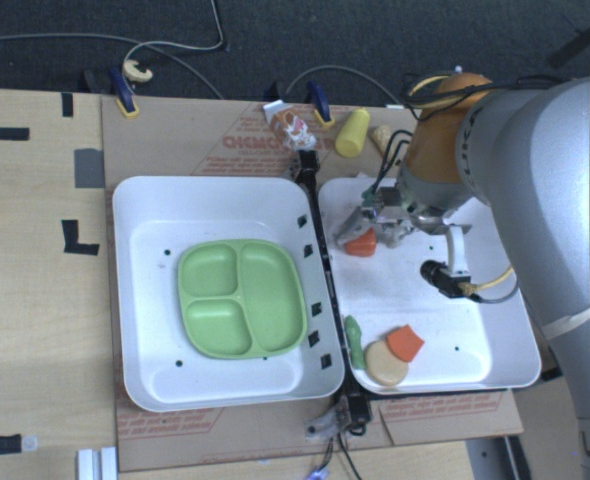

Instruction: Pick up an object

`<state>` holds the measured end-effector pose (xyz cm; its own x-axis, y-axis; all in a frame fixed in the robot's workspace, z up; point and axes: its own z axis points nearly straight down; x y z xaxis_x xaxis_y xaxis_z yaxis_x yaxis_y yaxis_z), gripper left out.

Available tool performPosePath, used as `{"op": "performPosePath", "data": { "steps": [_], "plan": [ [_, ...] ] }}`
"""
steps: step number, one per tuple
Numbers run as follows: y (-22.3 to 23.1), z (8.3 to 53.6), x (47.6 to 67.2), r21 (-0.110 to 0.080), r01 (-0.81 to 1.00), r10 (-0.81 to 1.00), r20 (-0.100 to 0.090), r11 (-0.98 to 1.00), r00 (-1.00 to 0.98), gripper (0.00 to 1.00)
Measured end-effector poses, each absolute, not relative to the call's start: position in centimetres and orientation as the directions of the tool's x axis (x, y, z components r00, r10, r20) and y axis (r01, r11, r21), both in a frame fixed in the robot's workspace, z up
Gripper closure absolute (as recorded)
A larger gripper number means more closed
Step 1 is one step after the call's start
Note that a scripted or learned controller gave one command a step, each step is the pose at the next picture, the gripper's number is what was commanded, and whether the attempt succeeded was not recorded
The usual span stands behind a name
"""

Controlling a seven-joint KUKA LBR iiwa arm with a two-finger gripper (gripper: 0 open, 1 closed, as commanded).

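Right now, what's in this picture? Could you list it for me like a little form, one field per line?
Left bin: holds a green divided plate
Right bin: holds the toy food and the arm's working end
Arm: grey with an orange band, reaching in from the right
Gripper: low in the right bin's far-left part, right by a red-orange piece; grip unclear
Near corner of right bin: orange wedge, tan round piece, green strip
Behind the bins: yellow object on the cardboard
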<state>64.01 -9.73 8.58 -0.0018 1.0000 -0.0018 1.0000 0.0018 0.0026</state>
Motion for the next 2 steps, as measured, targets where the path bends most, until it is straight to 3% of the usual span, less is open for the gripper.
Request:
{"op": "performPosePath", "data": {
  "steps": [1, 2],
  "plan": [
    [-9.7, 9.5, 64.0, 0.001, 1.0, 1.0, -0.002, 0.002, -0.002, 1.0],
    [-2.5, 18.5, 63.4, 0.0, 1.0, 1.0, 0.001, 0.003, -0.003, 1.0]
  ]
}}
